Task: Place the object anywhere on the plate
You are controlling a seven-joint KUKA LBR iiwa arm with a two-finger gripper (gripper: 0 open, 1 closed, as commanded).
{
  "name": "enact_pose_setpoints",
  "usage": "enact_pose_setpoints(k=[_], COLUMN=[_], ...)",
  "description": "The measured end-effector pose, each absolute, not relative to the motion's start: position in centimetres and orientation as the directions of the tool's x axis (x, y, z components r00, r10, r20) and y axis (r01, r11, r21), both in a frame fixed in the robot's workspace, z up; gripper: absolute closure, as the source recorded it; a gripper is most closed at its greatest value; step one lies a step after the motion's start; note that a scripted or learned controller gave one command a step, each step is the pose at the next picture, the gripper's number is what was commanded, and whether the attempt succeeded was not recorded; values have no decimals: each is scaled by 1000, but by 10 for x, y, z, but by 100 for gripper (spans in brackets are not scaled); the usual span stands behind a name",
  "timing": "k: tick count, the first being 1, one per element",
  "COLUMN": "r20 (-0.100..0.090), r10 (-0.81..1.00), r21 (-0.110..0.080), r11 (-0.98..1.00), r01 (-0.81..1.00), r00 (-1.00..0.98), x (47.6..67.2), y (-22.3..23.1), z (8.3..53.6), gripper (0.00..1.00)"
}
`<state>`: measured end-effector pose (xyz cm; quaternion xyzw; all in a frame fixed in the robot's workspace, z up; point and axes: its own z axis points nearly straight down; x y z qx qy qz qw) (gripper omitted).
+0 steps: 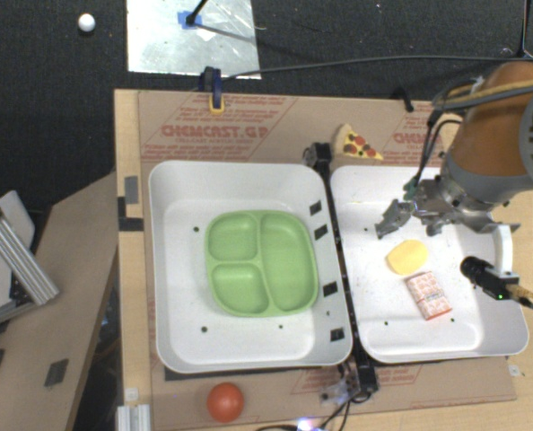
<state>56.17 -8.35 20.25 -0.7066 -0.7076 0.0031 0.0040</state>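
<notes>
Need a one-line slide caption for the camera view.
Gripper above yellow object and pink packet in right bin; green plate in left bin.

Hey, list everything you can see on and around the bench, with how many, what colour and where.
Plate: one, green, three compartments, in the left bin.
Bins: two, white, side by side on the bench.
Yellow lump: one, in the right bin, just below the gripper.
Packet: one, pink and white, right bin, below the yellow lump.
Pizza slice toy: one, yellow with red spots, on the board above the bins.
Ball: one, orange-red, on the board below the left bin.
Small ball: one, white, top left on the dark floor.
Gripper: one, grey, over the right bin, holding nothing.
</notes>
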Motion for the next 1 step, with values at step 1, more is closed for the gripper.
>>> enact_pose_setpoints(k=[1], r20=[0], r10=[1000], r21=[1], r11=[3], r01=[1000], r00=[-3], x=[564], y=[-83], z=[208], gripper=[0])
